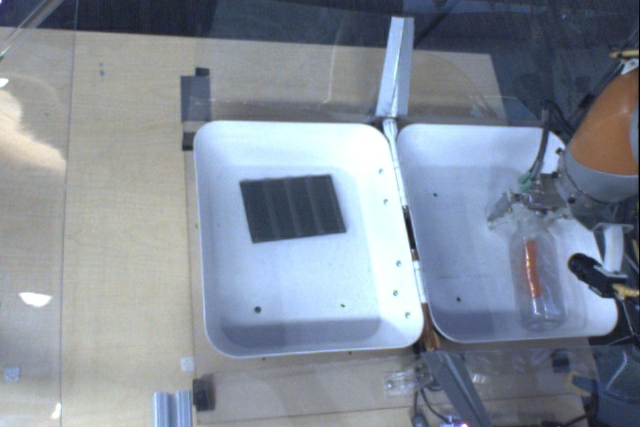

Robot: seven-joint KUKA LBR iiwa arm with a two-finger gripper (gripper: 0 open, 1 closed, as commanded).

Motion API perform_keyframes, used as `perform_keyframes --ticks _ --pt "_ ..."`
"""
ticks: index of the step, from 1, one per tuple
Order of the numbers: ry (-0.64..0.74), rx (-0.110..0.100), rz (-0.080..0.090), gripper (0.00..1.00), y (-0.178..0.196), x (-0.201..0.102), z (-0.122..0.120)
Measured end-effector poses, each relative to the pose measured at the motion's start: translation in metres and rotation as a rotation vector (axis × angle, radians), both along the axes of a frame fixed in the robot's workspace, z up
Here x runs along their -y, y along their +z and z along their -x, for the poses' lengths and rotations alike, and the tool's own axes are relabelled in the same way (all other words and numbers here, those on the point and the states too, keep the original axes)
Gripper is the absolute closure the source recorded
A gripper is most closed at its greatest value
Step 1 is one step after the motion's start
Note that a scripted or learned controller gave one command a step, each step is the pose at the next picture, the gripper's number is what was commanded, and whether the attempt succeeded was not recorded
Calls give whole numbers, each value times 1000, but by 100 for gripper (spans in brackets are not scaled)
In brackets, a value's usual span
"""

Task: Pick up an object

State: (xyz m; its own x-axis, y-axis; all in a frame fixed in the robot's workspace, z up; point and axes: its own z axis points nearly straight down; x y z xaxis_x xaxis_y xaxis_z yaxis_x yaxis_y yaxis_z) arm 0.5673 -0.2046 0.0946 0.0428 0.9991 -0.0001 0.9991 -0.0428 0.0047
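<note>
A clear plastic bottle (536, 277) with an orange strip inside lies lengthwise in the right bin (450, 215), near that bin's right wall. My gripper (522, 203) hangs just over the bottle's far end, under the grey wrist and its orange band (608, 130). The view does not show whether anything sits between the gripper's tips. A dark ribbed rectangular pad (293, 207) lies flat in the left bin (300, 305), toward its far side.
The two white bins meet at a ridge (403, 215) in the middle, with a metal post (395, 80) behind it. Bare wooden bench (100, 215) stretches to the left. Cables and brackets crowd the front right corner (450, 390).
</note>
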Motion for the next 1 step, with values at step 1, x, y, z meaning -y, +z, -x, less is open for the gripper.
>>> perform_keyframes --ticks 1 --pt "-13 8 2 0 -5 -1 39"
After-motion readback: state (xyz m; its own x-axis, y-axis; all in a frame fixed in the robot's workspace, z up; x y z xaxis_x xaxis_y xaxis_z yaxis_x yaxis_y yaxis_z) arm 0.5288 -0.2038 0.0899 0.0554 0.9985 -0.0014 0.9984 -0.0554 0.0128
